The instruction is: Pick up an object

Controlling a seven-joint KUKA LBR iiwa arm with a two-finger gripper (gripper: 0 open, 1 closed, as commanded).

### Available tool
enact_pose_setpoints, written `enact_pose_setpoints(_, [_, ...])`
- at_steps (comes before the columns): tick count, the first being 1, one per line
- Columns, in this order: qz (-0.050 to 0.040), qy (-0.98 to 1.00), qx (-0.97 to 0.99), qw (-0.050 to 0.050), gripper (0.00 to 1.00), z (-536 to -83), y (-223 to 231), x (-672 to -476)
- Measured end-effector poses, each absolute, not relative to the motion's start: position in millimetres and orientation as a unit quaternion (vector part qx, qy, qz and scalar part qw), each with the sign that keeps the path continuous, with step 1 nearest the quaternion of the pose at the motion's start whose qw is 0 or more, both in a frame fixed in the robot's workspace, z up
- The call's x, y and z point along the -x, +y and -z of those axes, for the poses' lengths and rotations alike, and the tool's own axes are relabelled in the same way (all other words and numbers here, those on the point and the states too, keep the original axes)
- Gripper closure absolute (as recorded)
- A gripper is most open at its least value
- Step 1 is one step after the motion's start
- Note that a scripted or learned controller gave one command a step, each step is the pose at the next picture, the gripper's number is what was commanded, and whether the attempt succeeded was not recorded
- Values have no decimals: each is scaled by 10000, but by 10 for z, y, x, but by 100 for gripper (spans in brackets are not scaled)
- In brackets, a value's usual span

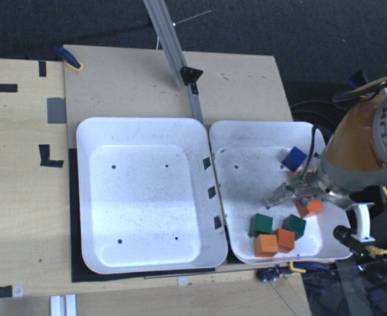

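My gripper (291, 193) hangs low over the right bin (246, 143), near its right wall, with the grey and orange arm (355, 143) behind it at the right edge. A blue block (293, 158) lies just beyond the gripper. An orange-red block (310, 207) sits right beside it on the near side, partly tucked under the wrist. Toward the bin's front lie two green blocks (261, 224) (295, 225), an orange block (267, 244) and a red-orange block (285, 239), packed close together. Nothing shows as lifted.
The left bin (141, 196) stands alongside, sharing a raised divider (210, 176) with the right one. A slanted metal pole (170, 38) crosses the bench behind the bins. Cables and a white fitting (361, 226) crowd the right side.
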State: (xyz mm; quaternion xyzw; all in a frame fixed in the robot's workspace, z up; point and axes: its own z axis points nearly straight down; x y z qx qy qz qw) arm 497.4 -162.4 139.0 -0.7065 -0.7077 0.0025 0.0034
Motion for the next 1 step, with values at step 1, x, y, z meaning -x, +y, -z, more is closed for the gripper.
enact_pose_setpoints(1, [-12,-7077,7065,6,0,-898,-1619,-4967])
